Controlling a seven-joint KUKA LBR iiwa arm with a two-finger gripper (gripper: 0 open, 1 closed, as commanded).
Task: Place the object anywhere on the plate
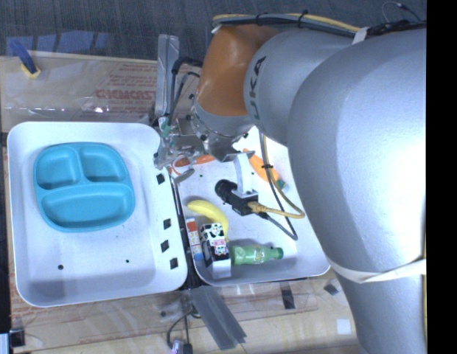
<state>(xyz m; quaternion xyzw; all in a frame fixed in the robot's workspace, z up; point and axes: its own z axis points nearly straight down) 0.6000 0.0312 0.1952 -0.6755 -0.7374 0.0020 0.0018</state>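
The grey arm [346, 124] is filling the right half of the frame, its orange band [227, 68] sitting near the top centre as it is reaching down toward the upper left corner of the right bin [306, 268]. The left bin [88, 279] is lying in the left half of the frame, holding a blue divided plate [84, 186] in its upper part. The gripper [177, 153] is hanging at the top centre of the frame, right over the wall between the two bins; how wide it is standing cannot be told, because the wrist is covering it. An orange object, perhaps a carrot [259, 167], is peeking out just beside the gripper and under the arm. Lower in the right bin, a banana [208, 212] is lying near the bin's left wall, a green bottle [254, 254] is lying on its side at the lower edge, and a small black-and-white patterned item [214, 238] is sitting between them.
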